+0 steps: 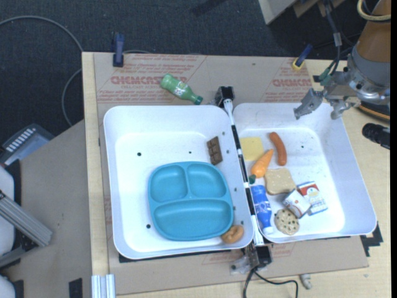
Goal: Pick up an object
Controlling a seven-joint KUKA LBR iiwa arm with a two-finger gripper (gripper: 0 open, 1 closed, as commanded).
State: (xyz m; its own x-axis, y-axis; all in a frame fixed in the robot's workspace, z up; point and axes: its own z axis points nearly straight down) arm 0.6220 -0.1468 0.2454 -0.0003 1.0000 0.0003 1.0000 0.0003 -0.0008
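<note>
Fingers [308,106] of the one gripper [324,106] stand spread apart with nothing between them, hovering over the far rim of the right bin [347,166]. Below and left of them in that bin lie one sausage [278,148], its long axis running near-to-far, one carrot [262,163] slanting with its tip toward the fingers, one yellow cheese slice [251,147], one bread slice [280,181], one blue tube [261,207], one cookie [287,221] and two small cartons [304,198]. Farther left, the left bin [124,166] carries one blue divided plate [189,200], one chocolate bar [214,150] and one pastry [233,233]. One green bottle [180,89] lies on the surface [99,92] beyond.
</note>
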